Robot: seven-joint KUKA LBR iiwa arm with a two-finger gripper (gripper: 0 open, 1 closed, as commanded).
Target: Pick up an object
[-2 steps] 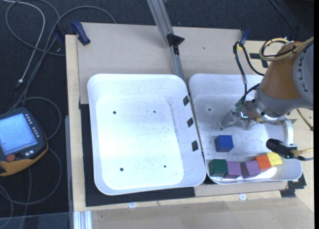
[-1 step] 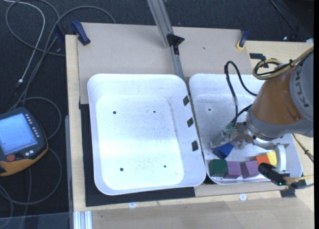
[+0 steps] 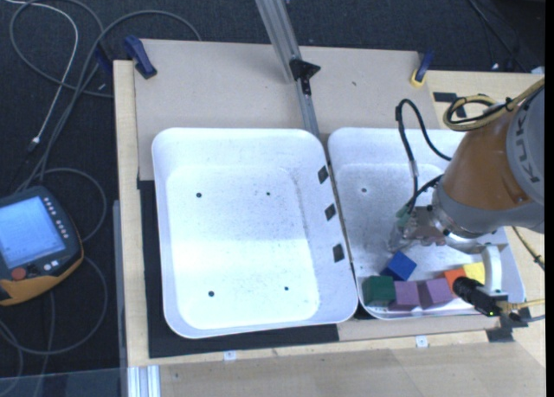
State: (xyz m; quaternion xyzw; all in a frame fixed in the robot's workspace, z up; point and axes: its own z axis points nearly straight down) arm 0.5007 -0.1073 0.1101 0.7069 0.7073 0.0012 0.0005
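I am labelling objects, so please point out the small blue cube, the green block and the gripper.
small blue cube (image 3: 402, 265): camera view, its top face.
green block (image 3: 378, 290): camera view, its top face.
gripper (image 3: 414, 229): camera view, at its fingertips.

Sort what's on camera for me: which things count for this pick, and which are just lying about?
For the pick:
gripper, low in the right bin
blue block, just below it
green block
purple blocks
orange block
yellow block

Lying about:
left bin
teach pendant on the floor
blue clamp
loose cables

Bench (image 3: 216, 84) w/ two bins (image 3: 238, 231)
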